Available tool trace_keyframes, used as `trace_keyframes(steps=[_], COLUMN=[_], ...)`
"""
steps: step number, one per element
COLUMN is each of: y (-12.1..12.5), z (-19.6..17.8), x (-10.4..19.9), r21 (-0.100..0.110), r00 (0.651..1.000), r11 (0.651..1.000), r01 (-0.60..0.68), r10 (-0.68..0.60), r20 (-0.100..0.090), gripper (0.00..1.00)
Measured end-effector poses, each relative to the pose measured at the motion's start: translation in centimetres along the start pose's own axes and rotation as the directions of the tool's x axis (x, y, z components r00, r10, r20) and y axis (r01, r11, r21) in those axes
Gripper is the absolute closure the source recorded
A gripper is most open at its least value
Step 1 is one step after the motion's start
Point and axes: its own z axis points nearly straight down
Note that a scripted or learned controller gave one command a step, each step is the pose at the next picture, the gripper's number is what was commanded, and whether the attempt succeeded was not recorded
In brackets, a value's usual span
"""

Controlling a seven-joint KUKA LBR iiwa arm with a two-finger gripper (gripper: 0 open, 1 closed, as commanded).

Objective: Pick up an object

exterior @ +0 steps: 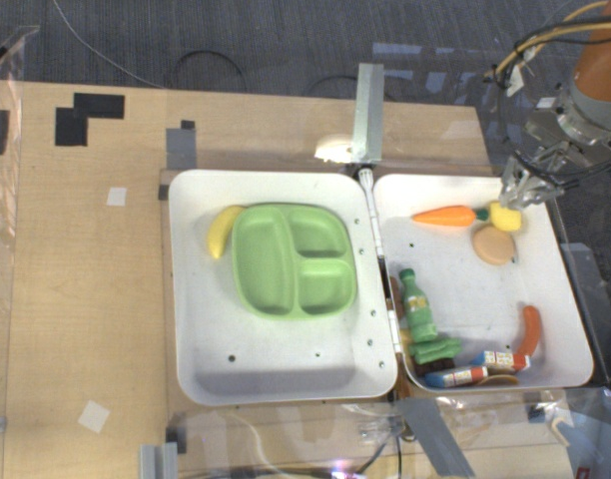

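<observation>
Carrot [444,217] lies at the far end of the right bin [555,297] — yellow piece [505,218] touching its tip. My gripper [518,192] hovers above that piece; whether my jaws are spread, I cannot tell. I'd descend straight — centred on one item.

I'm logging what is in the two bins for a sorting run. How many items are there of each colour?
Left bin:
Yellow: 1, banana
Green: 1, divided plate

Right bin:
Orange: 1, carrot
Yellow: 1, small block
Tan: 1, round piece
Green: 1, bottle
Red: 1, sausage

Total: 7, leaving out the jumbled pieces at the right bin's near edge, which are too cluttered to count.
</observation>
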Motion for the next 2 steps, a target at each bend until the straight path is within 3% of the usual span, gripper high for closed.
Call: trace_keyframes(steps=[1,2], y=[-0.63,-0.78], z=[9.46,9.05], x=[1.8,1.68], r21=[0.001,0.008], r00=[0.93,0.93], r11=[0.93,0.93], r01=[0.366,0.366], r10=[-0.366,-0.367], r20=[0.003,0.003], gripper=[1.0,0.0])
